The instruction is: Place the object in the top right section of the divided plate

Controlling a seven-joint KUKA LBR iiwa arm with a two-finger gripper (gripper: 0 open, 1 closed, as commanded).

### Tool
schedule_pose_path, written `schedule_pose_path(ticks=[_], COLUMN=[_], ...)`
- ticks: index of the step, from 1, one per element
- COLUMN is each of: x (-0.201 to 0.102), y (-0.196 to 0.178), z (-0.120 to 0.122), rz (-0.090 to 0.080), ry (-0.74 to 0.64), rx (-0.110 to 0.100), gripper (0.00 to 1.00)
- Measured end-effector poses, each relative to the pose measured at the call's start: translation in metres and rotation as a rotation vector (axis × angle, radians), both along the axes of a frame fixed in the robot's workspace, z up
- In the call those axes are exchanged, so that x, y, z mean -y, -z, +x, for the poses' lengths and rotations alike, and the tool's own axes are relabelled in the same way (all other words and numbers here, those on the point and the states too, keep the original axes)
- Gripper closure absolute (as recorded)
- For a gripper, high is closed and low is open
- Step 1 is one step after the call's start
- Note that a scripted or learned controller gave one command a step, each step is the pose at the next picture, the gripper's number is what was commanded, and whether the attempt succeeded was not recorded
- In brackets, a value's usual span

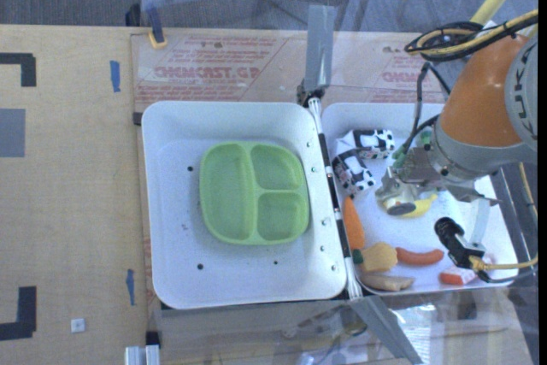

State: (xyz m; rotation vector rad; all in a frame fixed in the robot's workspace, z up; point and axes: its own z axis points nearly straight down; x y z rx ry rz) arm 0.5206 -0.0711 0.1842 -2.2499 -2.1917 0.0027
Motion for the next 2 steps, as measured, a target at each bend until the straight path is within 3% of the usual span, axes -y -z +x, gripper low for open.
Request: schedule_pose_path(ticks=[1,2], x=[-0.083,-0.146], y=[0.000,-0.018], z=[-0.042,-0.005], rz=[0.002,0.001], ry=[-0.198,-0.236], rx=[-0.002,0.002], gripper=[1.00,1.00])
